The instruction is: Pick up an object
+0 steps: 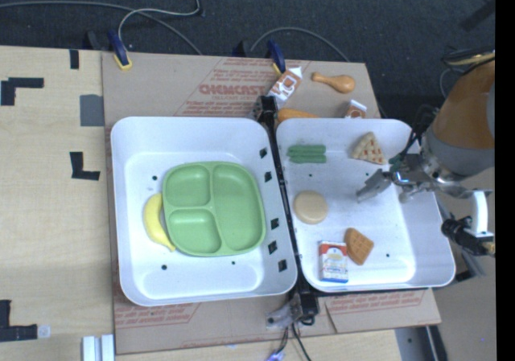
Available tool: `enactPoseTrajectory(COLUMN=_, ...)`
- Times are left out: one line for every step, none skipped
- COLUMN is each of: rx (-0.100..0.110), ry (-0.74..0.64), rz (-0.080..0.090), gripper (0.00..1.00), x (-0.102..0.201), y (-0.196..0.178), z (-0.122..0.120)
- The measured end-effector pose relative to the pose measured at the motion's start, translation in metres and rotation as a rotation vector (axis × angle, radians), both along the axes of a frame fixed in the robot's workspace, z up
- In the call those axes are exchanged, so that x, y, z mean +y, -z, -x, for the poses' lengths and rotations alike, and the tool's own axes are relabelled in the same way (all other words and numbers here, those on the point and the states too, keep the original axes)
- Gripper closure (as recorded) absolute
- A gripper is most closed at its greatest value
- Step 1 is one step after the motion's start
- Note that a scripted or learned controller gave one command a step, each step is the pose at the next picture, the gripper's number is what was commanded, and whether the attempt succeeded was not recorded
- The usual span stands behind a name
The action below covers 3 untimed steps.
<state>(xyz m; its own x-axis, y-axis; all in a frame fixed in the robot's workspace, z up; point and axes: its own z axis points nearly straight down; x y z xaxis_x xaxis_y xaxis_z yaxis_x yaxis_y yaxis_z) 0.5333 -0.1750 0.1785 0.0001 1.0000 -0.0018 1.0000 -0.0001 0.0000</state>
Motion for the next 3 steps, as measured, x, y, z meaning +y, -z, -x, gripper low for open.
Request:
enactPoseTrajectory(rx=0.0, ry=-0.001, rz=-0.003, gripper=0.0, x=0.051, y=0.093, z=0.049)
enactPoseTrajectory(rx=-0.005, ry=0.001, rz=0.0, gripper=1.0, x=0.05, y=0.082, z=0.048)
enactPoseTrajectory(rx=0.0, ry=-0.002, rz=-0.002, gripper=1.0, x=0.124, y=-0.006, z=-0.013)
